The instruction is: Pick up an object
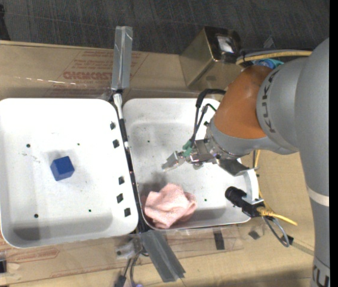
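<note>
The arm carries grey "KUKA" letters beside its orange band. Its gripper hangs over the right bin; whether it is spread or pressed together, I cannot tell. A pink cloth lies near this bin's front edge. A blue cube sits in the left bin. The cardboard behind shows faint red print, not readable.

cardboard sheet under bins | metal divider bar between them | tan box behind
</note>
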Robot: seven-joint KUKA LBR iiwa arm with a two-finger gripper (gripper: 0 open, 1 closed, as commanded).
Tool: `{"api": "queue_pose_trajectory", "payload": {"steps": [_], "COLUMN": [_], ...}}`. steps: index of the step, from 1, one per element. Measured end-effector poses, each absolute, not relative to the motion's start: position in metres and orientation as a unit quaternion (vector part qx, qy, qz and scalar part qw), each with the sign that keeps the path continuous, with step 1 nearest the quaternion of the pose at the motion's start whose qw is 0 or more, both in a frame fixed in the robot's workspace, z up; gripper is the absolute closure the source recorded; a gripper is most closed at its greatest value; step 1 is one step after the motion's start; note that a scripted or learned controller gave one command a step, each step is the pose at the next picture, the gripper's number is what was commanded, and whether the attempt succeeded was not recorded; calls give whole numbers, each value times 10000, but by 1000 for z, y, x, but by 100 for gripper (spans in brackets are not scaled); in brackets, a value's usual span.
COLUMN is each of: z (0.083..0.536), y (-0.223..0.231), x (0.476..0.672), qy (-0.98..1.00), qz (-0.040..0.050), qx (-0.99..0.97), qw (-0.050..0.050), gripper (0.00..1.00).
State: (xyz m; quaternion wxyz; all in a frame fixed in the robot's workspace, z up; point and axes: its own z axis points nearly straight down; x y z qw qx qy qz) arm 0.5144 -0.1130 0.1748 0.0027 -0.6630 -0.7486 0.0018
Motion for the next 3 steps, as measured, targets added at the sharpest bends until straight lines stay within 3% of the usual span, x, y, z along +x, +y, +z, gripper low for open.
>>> {"api": "queue_pose_trajectory", "payload": {"steps": [1, 2, 3], "z": [90, 100, 245], "y": [-102, -102, -77], "x": [504, 504, 559], "qy": [-7677, -7685, -7785], "qz": [10, 17, 0], "qx": [-6408, -6398, -6276], "qw": [23, 32, 1], "gripper": [0, 100, 100]}}
